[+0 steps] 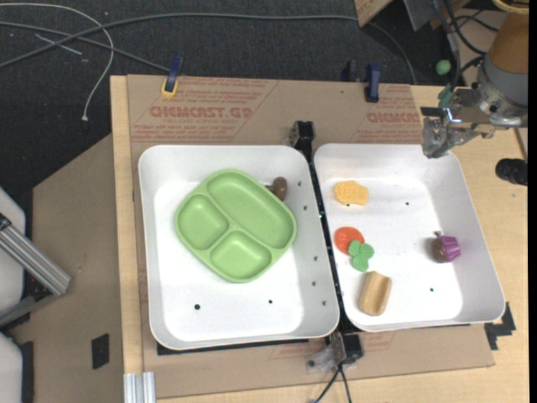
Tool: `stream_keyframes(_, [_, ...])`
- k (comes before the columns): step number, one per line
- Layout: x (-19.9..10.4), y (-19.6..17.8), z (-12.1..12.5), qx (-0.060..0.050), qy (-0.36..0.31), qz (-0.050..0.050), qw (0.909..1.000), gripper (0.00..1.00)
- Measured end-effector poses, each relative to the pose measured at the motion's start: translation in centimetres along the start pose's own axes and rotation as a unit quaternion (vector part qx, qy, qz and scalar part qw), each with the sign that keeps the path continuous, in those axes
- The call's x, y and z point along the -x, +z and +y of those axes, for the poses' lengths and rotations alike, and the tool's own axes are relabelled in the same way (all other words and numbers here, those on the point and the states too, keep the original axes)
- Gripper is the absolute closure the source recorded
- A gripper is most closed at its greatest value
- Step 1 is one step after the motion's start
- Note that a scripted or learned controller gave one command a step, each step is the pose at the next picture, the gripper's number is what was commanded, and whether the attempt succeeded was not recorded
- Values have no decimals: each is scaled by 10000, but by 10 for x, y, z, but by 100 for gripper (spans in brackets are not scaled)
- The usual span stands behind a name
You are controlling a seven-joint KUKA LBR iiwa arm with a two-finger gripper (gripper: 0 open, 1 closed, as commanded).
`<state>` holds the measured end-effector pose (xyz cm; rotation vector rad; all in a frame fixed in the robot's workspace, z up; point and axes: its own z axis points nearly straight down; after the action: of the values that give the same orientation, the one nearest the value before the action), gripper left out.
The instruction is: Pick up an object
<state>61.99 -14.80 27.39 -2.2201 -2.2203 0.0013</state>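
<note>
My gripper (438, 143) hangs over the far right corner of the right bin (470, 225), above its rim and apart from every object. In that bin lie a yellow corn-like piece (351, 194), a red tomato with green leaves (353, 246), a tan cylinder (375, 293) and a purple eggplant-like piece (445, 248). A small brown object (278, 188) rests in the left bin (168, 300) against the far edge of a green divided plate (236, 225).
The bins sit on a cardboard sheet (218, 107) held by two blue clamps (174, 74). A black divider bracket (302, 133) stands between the bins at the back. Cables (59, 40) lie on the floor beyond.
</note>
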Motion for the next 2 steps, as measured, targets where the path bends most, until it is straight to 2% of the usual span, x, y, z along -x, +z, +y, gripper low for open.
stream_keyframes(1, [0, 0, 0, 5, -1, -1, 10000, 0])
stream_keyframes(2, [2, 40, -3, -3, 1, 1, 10000, 0])
